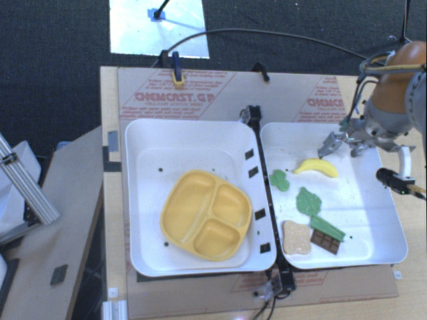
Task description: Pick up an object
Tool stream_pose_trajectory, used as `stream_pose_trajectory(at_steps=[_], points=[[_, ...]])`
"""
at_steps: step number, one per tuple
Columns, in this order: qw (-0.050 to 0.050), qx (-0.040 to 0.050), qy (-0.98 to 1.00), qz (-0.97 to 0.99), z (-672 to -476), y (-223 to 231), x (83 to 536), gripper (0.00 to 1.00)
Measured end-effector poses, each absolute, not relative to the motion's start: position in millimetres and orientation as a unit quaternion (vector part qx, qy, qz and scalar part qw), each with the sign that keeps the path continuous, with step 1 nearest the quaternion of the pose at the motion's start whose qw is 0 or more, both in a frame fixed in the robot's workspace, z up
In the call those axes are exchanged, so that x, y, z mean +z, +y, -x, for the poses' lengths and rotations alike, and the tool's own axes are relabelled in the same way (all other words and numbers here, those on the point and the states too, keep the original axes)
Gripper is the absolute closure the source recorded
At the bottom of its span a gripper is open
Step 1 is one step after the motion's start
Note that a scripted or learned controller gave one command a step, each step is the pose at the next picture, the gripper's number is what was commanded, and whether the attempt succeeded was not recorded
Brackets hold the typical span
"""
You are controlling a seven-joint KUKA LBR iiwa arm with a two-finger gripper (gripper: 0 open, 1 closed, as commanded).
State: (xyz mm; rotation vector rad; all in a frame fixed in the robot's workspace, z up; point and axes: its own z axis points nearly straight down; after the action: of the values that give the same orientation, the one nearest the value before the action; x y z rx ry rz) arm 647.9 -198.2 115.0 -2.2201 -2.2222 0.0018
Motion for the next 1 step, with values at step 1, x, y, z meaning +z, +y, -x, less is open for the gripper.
stream_pose_trajectory(at_steps=[1], points=[[0.0,0.0,-0.708,0.706,-648.4,-197.7,83.6,0.0]])
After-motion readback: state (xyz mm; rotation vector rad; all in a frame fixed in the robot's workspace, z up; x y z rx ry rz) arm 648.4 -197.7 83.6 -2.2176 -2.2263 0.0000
